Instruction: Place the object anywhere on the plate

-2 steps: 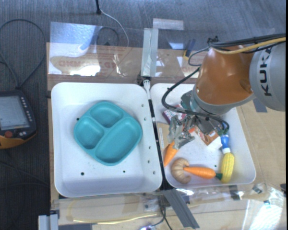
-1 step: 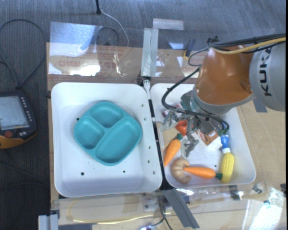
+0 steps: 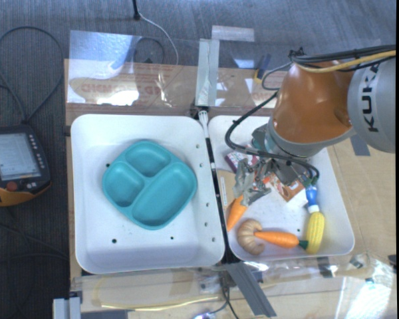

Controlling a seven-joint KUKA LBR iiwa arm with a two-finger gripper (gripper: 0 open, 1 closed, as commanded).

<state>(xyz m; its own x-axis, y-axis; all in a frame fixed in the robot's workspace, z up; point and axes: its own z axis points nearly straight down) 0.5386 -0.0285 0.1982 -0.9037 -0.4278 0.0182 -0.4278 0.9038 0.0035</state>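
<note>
Looking down from the camera view, you see the tool [image 3: 253,186] in the right bin [image 3: 339,244], just above a small carrot [image 3: 235,212]; whether it is open you cannot tell. That carrot looks light, stiff and smooth, so you should grip its thick middle. Your teal plate [image 3: 149,183] sits in the left bin [image 3: 93,244].

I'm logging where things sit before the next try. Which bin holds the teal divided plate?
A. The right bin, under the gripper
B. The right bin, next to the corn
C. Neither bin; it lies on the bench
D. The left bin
D: the teal plate lies alone in the left bin, while the corn and the two carrots lie in the right bin, where the gripper hangs.
</note>
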